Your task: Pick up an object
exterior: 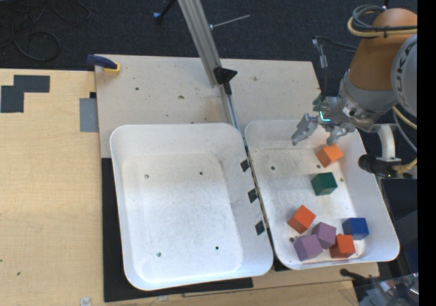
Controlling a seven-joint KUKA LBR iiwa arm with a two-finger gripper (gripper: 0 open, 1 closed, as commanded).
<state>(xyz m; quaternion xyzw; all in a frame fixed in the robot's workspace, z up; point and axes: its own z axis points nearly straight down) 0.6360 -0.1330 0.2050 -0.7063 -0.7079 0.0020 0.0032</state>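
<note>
My gripper (319,133) hangs open over the far part of the right bin (283,182), its two grey fingers spread, with nothing between them. An orange block (330,155) lies just below and right of the right finger. A dark green cube (324,183) sits nearer the middle of that bin. Toward the bin's near end lie an orange-red cube (302,219), two purple blocks (308,246) (325,234), a blue cube (355,227) and a small orange-red block (343,246).
The left bin (177,209) is a shallow white tray with dark specks. An aluminium post (201,32) rises slantwise behind the bins. A divider with black clips (251,195) separates the bins. A blue and yellow clamp (102,63) sits at the bench's far left.
</note>
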